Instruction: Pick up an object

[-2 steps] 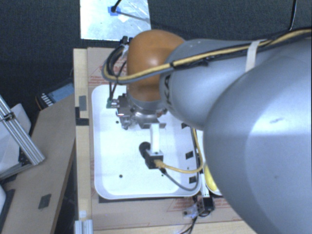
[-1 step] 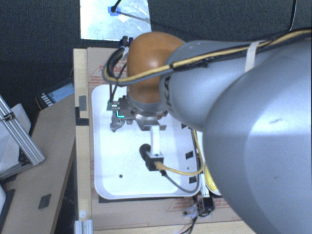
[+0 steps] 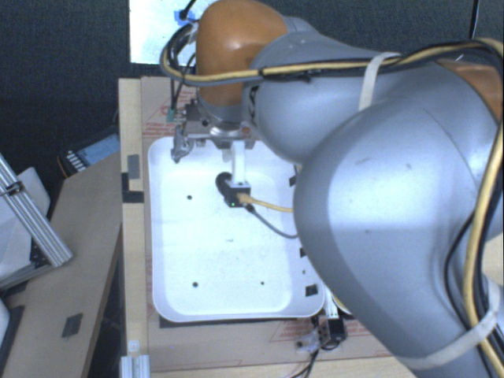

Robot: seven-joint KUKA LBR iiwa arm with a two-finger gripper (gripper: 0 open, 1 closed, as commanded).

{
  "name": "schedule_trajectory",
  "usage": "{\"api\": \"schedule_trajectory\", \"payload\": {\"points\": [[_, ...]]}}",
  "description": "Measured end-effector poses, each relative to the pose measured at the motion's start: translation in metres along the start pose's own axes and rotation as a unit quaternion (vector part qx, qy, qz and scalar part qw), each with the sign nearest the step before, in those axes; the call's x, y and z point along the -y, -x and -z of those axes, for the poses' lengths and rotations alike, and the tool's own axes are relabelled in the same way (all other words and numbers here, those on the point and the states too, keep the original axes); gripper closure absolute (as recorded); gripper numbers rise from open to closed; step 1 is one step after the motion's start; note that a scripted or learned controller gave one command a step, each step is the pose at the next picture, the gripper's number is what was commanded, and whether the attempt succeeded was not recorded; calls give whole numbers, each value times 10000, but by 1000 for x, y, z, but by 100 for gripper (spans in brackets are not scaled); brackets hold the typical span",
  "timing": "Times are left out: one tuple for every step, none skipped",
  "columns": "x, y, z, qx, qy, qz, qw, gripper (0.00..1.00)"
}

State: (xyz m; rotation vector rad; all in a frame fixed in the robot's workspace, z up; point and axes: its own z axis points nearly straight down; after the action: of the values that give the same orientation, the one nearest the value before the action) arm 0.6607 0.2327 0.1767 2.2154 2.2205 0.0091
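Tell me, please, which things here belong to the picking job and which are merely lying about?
Belonging to the job:
claw, over the bin's far left corner
white bin

Lying about, outside the bin:
aluminium rail
blue and black item
white sheet

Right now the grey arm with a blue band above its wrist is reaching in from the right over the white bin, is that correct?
Not quite. The band above the wrist is orange, not blue, as the camera view shows. The rest holds: the grey arm reaches in from the right over the white bin.
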Motion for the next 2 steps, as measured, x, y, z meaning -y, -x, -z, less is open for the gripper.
{"api": "schedule_trajectory", "payload": {"points": [[87, 18, -91, 18, -105, -12, 9999, 0], [124, -3, -93, 0, -62, 12, 10000, 0]]}}
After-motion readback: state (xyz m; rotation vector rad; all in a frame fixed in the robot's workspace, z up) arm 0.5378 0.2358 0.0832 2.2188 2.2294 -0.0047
